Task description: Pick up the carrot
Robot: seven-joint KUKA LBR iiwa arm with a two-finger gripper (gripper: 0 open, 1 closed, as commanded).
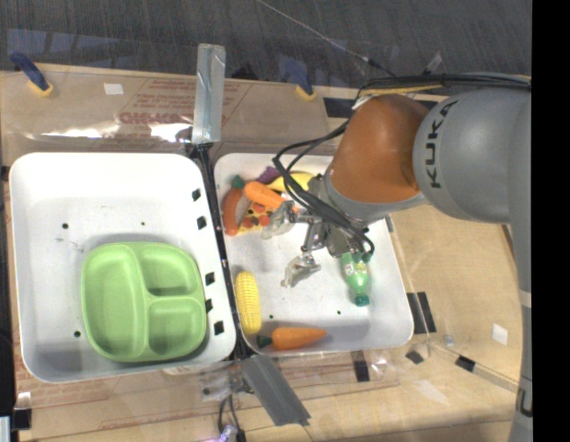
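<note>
Carrot [296, 337]: orange, tapered, lying flat at right bin [395, 316] front edge. Gripper [301, 270] state unclear.

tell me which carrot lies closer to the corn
The carrot at the right bin's near edge, just below the corn. The other carrot lies in the toy pile at the bin's far end.

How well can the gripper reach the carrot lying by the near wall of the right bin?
Probably yes: the carrot lies uncovered, and the gripper hovers just above it. The near wall and the corn beside it may crowd the fingers.
</note>
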